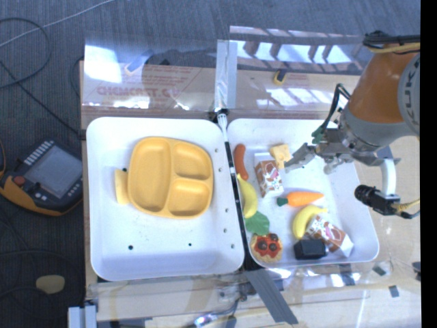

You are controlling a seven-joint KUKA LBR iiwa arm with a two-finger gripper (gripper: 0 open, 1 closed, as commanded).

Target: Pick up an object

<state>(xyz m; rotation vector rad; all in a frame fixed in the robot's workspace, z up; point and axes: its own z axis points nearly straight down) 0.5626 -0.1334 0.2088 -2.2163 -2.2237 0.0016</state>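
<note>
The desk carries two white bins side by side, their inner rims touching along the middle.

The left bin holds a yellow tray with three compartments, set a little above centre. Bare white floor runs along the bin's lower edge and right side, so there is free room there; a pale yellow piece lies against the tray's left edge.

The right bin is crowded in its left and lower parts. Its upper right part is taken by the arm, which reaches in from the right.

The claw hangs over the bin's upper middle, and one finger points down-left toward the cheese. Whether it is spread or pressed together cannot be told, and nothing shows between its fingers.

Along the left wall lie a sausage, long axis nearly upright in the view, and below it a banana, also running top to bottom with a slight curve. Just beside them a red-and-white carton stands roughly upright in the view. The carrot lies near the bin's centre with its long axis left to right and the green end at the left. Below it a second banana slants up to the right, touching a wrapped pack. A black block sits near the lower rim, a pizza slice in the lower left corner, and a green leaf just above that.
</note>
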